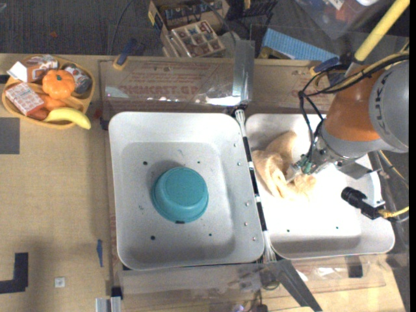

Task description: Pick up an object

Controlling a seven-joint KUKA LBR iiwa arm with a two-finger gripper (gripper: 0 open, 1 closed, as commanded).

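From where I stand the arm [364,109] is bent down into the right bin [325,229], its gripper [305,168] low over a pale, crumpled, cloth-like thing [276,161] that lies against that bin's left wall. To do this step well I'd say it should settle straight down onto the thickest fold and close firmly before lifting, since a soft thing like that will likely slip out of a shallow pinch (and the bin wall just beside it leaves little room to approach from the left). The soft thing sits just left of and under the jaws, touching or nearly touching them; whether the jaws are spread or closed, or have any of it pinched, I cannot tell, the wrist hides them. The left bin [130,135] holds 1 teal bowl [181,194], well apart from the action.
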